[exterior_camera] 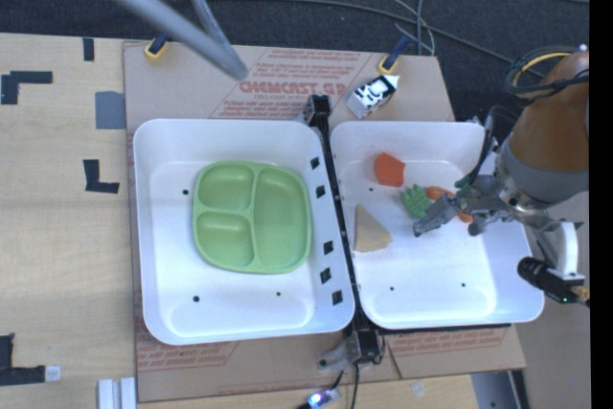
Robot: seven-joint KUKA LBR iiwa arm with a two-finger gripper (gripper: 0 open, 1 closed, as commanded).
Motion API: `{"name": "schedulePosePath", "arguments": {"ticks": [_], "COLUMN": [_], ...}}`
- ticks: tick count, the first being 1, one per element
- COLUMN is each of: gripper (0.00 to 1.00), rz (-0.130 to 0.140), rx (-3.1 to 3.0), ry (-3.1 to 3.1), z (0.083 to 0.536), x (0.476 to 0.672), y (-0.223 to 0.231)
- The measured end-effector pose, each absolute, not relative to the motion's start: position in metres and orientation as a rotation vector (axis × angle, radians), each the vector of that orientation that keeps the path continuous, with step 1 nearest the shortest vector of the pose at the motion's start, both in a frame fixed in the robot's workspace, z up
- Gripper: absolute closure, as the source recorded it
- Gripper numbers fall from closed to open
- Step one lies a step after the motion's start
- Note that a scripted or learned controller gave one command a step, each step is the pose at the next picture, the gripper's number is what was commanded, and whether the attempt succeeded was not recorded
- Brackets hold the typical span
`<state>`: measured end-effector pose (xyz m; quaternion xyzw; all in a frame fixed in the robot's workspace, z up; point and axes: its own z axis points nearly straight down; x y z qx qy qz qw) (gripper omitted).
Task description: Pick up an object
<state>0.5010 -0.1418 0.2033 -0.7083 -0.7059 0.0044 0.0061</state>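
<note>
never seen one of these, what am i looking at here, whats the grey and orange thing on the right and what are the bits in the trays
You are looking down, at a slant, from one fixed camera above a workbench. The grey and orange thing is a robot arm reaching in from the right. At its tip is a pincer with two fingers, low over the right tray. Its job is to pick something up.

Two shallow white trays sit side by side. The left tray holds a green divided plate. The right one holds an orange block, a small green toy and a pale wedge.

The pincer sits right beside the green toy, with something small and orange at its tip. I cannot tell whether it grips anything.
</note>
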Motion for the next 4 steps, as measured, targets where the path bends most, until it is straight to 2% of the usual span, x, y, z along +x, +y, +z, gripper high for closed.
{"name": "schedulePosePath", "arguments": {"ticks": [1, 3, 4], "gripper": [0.0, 0.0, 0.0], "rz": [0.002, 0.006, 0.003], "rx": [-2.219, -2.215, -2.22], "ry": [-2.221, -2.218, -2.222], "z": [0.21, 0.099, 0.085], "x": [0.504, 0.498, 0.498], "y": [-0.141, -0.131, -0.131]}}
